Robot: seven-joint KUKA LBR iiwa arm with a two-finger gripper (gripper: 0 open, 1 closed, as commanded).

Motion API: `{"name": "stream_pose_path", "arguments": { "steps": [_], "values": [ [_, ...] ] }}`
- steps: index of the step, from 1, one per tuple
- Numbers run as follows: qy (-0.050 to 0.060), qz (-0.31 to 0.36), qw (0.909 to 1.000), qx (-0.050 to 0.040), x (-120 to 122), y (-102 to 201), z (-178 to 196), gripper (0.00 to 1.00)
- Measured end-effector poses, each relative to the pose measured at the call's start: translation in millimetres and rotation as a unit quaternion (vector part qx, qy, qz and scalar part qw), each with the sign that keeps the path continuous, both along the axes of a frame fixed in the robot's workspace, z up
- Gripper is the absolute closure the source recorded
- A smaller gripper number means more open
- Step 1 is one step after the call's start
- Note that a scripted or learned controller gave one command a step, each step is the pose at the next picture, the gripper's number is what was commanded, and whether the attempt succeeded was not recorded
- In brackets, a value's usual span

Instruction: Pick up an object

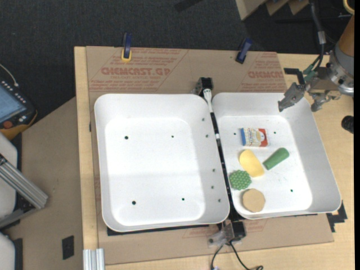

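The right bin [315, 151] holds several small objects. A white packet with blue and red print [254, 136] lies near its middle. Below it sit a yellow lump [251, 163] and a green cylinder [276, 158] side by side. A green dotted ball [240, 179] and a tan round disc [253, 200] lie toward the front left corner. My gripper [299, 103] hangs over the bin's back right rim, above and to the right of the packet. Its fingers are spread open with nothing between them.
The left bin [112, 151] sits beside the right one, joined by a black hinge strip [215, 134]. Both rest on a cardboard sheet [169, 66] held by two clamps [127, 46] at the back edge. Cables hang at the far right.
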State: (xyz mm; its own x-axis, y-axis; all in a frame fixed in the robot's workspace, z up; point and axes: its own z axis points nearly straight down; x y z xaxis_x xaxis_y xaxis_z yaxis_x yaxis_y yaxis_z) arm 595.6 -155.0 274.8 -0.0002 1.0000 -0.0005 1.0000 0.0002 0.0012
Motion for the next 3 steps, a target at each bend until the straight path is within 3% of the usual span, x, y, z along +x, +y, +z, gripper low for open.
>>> {"name": "stream_pose_path", "arguments": {
  "steps": [1, 2, 3],
  "values": [
    [0.007, -0.001, 1.0000, 0.0026, -19.0, 3.5, -192.9, 0.00],
    [-0.003, 0.001, 1.0000, -0.0007, 3.0, 5.5, -146.8, 0.00],
    [-0.006, 0.000, 1.0000, -0.0035, 55.6, -47.3, -67.0, 0.00]
  ]
}}
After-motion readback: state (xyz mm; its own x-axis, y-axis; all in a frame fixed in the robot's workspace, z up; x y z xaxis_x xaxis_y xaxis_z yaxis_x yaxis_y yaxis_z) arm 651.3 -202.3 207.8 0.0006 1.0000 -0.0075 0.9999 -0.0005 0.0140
